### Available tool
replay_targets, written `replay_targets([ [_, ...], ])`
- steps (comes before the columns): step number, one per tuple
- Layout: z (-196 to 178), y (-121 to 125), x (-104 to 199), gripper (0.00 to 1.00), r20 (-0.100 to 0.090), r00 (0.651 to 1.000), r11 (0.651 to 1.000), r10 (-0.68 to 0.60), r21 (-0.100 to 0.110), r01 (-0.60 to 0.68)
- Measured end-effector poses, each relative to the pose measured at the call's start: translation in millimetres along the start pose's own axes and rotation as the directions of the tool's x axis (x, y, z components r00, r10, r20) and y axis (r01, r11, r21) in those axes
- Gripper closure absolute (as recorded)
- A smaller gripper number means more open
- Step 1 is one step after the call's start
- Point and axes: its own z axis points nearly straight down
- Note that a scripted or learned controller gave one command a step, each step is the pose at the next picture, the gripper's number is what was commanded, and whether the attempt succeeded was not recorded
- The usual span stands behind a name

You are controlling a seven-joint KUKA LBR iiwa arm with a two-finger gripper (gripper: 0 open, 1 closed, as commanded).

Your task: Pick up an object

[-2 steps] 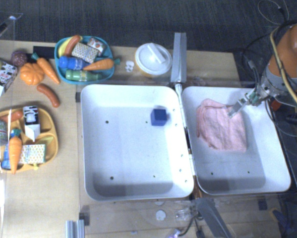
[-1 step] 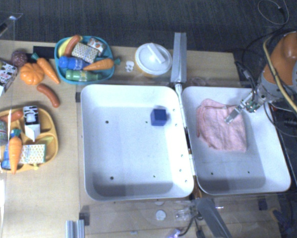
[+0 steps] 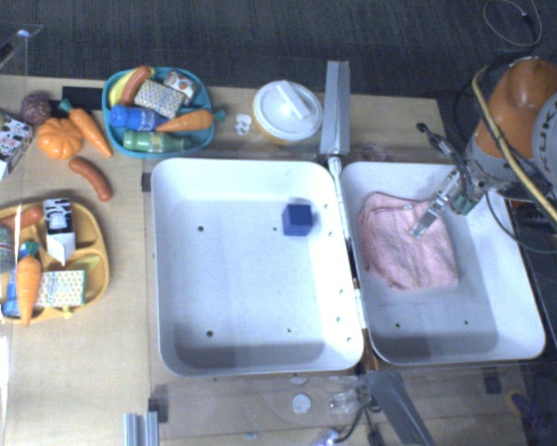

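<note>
Pink cloth [image 3: 406, 242]; blue cube [image 3: 298, 218]; white bins [image 3: 250, 356]; orange pumpkin [image 3: 59, 139].

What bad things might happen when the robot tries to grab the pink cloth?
The gripper is at the right edge of the pink cloth, not its middle, so it may pinch only a thin fold that slips out.

The cloth is floppy and lies flat in the right bin. If lifted, it might drag or hang down and catch on the bin's wall.

The blue cube sits far off in the left bin, so it looks safe.
</note>
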Motion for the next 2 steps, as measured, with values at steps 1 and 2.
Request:
replay_targets([
  [1, -0.3, 13.4, 17.1, 0.0, 0.001, 0.999, 0.999, -0.051, -0.016, 0.051],
  [2, -13.3, 7.2, 33.8, 0.0, -0.006, 0.994, 0.994, -0.107, -0.015, 0.107],
])
